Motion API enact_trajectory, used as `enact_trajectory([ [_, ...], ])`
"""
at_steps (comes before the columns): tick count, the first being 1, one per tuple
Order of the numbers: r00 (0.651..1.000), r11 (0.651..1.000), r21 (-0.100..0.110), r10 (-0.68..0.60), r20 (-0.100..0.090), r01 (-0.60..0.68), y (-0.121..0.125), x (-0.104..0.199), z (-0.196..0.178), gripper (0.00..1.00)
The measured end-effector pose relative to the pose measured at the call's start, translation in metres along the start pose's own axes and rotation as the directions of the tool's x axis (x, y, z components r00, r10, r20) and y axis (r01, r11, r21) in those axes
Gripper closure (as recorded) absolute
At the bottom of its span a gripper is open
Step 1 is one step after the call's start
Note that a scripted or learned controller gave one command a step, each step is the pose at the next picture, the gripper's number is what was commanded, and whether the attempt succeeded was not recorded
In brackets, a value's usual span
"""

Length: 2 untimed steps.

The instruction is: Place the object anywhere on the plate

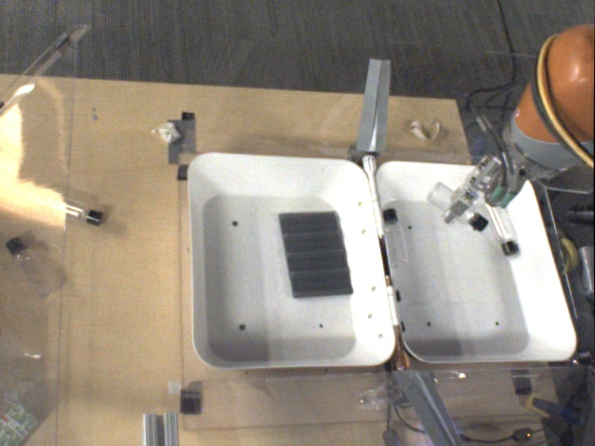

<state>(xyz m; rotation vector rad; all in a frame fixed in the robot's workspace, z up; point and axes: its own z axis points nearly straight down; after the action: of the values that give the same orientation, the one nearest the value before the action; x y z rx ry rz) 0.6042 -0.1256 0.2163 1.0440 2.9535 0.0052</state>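
A dark grey ridged plate (316, 254) lies flat in the middle of the left bin (209, 342). My gripper (476, 208) hangs over the upper right part of the right bin (548, 342), under the orange-banded wrist (567, 72). A small pale piece (442, 196) shows at the gripper's left side. I cannot tell whether it is a separate object or part of the tool. The gripper is far from the plate, about a bin's width to its right.
A grey post (376, 110) rises at the back where the two bins meet. Small black clips (389, 216) sit along the dividing rim. Cables (493, 100) trail at the back right. A small vial (85, 215) lies on the wooden bench at left.
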Motion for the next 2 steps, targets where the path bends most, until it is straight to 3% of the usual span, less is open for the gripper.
enact_trajectory([
  [1, 0.986, 0.986, 0.001, 0.166, -0.001, -0.166, 0.078, 0.014, 0.021, 1.00],
  [2, 0.999, 0.999, 0.000, -0.034, -0.001, 0.034, 0.144, 0.048, -0.017, 1.00],
])
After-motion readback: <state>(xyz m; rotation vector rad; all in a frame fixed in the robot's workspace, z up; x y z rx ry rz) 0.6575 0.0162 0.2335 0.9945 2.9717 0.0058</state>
